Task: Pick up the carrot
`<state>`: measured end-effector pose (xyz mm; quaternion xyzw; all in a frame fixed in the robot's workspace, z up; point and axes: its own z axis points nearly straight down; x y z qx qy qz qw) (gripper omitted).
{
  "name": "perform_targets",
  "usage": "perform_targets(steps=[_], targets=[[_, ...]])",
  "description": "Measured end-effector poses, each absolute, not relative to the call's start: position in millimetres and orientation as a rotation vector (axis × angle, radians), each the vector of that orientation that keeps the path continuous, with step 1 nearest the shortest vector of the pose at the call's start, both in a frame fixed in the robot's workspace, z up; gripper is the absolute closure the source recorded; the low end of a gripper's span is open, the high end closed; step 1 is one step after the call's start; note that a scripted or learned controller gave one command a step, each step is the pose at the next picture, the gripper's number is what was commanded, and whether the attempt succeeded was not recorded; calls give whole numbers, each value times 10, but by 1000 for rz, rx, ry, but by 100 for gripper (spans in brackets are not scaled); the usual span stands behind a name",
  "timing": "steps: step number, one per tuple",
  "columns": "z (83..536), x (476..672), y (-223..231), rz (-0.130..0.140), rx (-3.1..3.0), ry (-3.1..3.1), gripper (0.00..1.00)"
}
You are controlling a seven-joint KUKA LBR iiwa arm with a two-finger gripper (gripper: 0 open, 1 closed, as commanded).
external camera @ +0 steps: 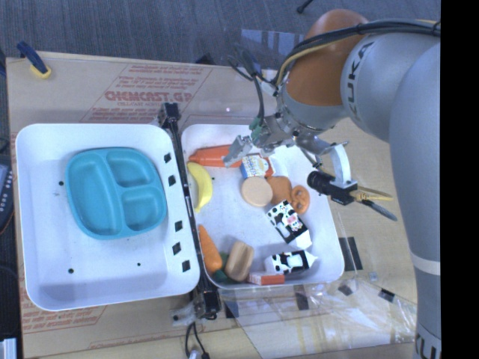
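**One carrot lies just off the gripper's tip**

One orange carrot (209,155) sits immediately to the camera-left of the gripper (251,144), which hangs over the far end of the right bin (323,234); whether its tips are spread or closed cannot be made out from this angle. The carrot's long axis runs roughly left to right, pointing at the gripper, with its near end seemingly touching or just beside the tool. Directly beneath the gripper, toward the camera, stands a small blue-and-white carton (254,166), then a tan round disc (257,192). A yellow banana (200,185) curves below the carrot, near the bin's left wall. Farther out, a second orange carrot-like piece (210,250) lies at the near-left corner beside a bread-like piece (239,260). Two cow-patterned cartons (284,220) sit well apart. A blue divided plate (116,191) rests in the left bin (37,223). The carton crowds any descent.
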<state>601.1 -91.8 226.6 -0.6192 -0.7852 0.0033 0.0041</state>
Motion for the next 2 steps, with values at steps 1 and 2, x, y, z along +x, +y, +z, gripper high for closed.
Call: perform_targets(steps=[1,2], targets=[[2424,6404,-472,9,-2018,-2406,0],[3353,6578,-656,8,-1317,-2859,0]])
